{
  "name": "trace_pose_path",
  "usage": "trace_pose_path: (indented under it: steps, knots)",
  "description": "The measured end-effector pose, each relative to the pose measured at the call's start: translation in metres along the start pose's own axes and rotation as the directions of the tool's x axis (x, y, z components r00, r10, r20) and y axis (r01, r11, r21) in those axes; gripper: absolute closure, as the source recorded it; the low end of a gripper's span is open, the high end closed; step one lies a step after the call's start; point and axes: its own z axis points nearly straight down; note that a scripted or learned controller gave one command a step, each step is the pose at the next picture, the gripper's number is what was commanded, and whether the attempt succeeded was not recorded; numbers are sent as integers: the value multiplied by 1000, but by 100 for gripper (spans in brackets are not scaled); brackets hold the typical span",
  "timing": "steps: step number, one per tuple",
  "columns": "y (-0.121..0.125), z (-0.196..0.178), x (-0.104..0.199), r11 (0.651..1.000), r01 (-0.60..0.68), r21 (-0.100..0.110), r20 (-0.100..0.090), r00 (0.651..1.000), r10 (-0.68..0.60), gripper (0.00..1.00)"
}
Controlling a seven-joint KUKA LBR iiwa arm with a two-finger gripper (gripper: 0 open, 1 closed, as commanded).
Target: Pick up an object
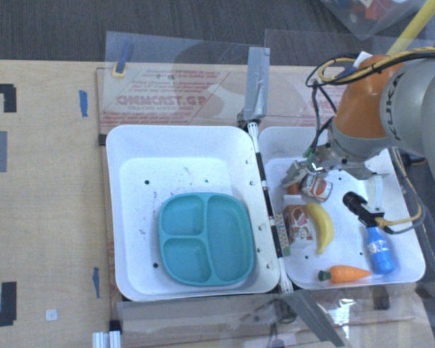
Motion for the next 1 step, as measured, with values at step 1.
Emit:
trace_pose_path:
  steps: [1]
  knots:
    - [1, -12, -3, 1000, -5, -6, 1, 1000, 5, 100]
